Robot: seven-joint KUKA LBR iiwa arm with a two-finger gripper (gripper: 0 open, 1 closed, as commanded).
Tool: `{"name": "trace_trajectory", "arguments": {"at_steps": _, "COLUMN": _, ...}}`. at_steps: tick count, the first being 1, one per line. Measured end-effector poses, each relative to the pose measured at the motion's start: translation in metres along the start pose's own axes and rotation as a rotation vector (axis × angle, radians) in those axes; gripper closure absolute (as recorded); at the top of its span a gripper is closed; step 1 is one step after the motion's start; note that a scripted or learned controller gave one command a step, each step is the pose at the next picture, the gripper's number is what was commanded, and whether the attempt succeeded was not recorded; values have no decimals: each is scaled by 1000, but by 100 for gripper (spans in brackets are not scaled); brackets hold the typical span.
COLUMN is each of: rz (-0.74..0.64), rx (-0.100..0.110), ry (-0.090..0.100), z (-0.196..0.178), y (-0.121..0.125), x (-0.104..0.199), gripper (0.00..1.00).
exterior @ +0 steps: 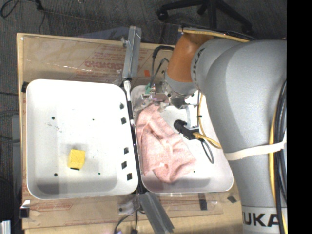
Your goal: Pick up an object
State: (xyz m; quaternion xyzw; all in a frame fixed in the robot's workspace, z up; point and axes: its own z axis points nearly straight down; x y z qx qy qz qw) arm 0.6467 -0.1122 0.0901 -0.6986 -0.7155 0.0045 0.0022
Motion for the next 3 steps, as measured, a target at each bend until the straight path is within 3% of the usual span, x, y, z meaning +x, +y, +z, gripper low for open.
{"name": "trace_trajectory", "arguments": {"at_steps": 1, "rz": -125, "rx": -8, "ry": 4, "z": -4, "y": 10, "x": -10, "gripper": 0}}
{"name": "trace_trajectory", "arguments": {"at_steps": 2, "rz": -130, "rx": -8, "ry": 3, "z": -14, "y": 11, "x": -9, "gripper": 100}}
{"name": "trace_trajectory", "arguments": {"at_steps": 3, "rz": -447, "rx": -11, "ry": -1, "z": -112, "y": 10, "x": 30, "gripper": 100}}
